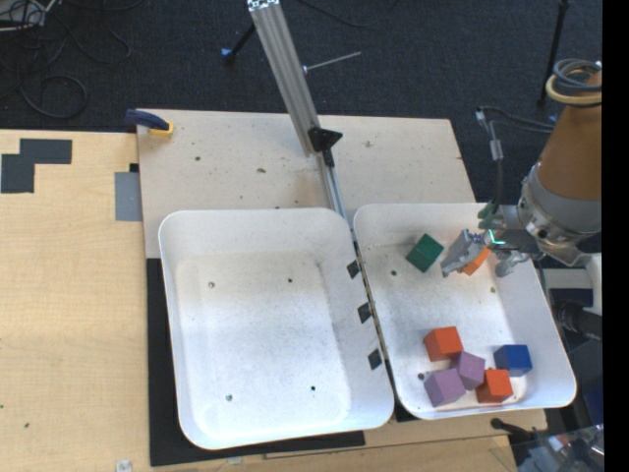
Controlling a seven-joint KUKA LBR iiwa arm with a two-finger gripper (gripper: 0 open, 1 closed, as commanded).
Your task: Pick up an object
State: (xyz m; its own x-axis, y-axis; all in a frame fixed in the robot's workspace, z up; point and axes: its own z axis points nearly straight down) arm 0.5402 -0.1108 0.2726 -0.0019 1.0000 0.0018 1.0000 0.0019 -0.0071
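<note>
2 shallow white bins are seen side by side on the desk, a left bin and a right bin. The grey arm, with its orange band, is seen reaching in from the right, and the tool is positioned over the upper part of the right bin. A small orange block is seen between the tool's 2 fingers, so the tool is pinched on that block, which appears raised slightly above the bin floor, though the height cannot be judged surely. A green block is found just to the left of the tool, tilted, and apart from the fingers.

In the lower part of the right bin, a cluster of blocks is gathered: a red-orange cube, 2 purple cubes and touching each other, a second small orange cube just beside them, and a blue cube next to that, near the bin's right wall.

An aluminium bar is seen rising at a slant from a black bracket on the desk behind the bins. A blue and yellow clamp is fixed at the desk's far left corner. 3 small black clips are set along the seam between the 2 bins.
</note>
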